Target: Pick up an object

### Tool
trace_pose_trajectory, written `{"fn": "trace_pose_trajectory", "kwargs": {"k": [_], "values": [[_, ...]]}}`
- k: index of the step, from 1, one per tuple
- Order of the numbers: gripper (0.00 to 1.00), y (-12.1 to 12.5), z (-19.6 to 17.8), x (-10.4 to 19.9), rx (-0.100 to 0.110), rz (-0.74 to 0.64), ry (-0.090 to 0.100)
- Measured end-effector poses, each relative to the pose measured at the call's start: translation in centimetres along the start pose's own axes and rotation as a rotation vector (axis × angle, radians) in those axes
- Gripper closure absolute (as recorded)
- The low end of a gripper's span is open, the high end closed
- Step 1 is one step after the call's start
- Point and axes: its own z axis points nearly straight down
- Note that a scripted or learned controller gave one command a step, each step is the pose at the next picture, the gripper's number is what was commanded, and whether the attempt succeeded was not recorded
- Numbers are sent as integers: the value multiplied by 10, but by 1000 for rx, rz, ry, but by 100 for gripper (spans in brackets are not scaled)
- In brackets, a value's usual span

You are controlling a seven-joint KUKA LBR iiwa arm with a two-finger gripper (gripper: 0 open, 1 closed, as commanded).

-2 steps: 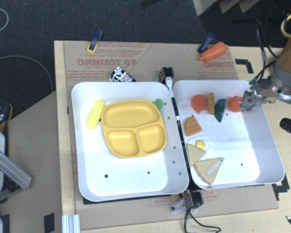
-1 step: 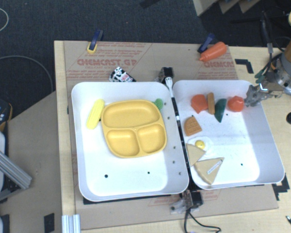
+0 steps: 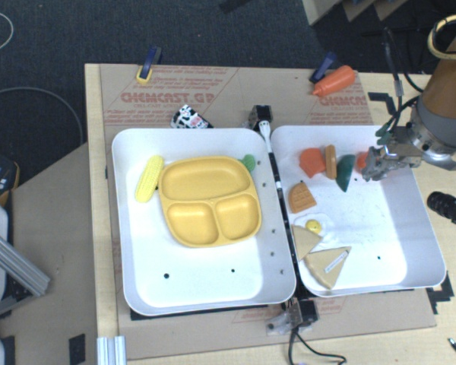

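Tool above right white bin, dark carpet beyond.

The scene is viewed by a single fixed camera set above the tabletop, looking down at a slant. Both white bins are taken in whole, the left bin at centre frame and the right bin toward the right edge. Dark floor is seen along the top and left of the frame. The arm is seen entering from the upper right.
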Motion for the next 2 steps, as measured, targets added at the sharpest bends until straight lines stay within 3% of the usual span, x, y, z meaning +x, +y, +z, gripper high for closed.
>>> {"fn": "trace_pose_trajectory", "kwargs": {"k": [2], "values": [[100, -42, 20, 101, 1, -1, 0]]}}
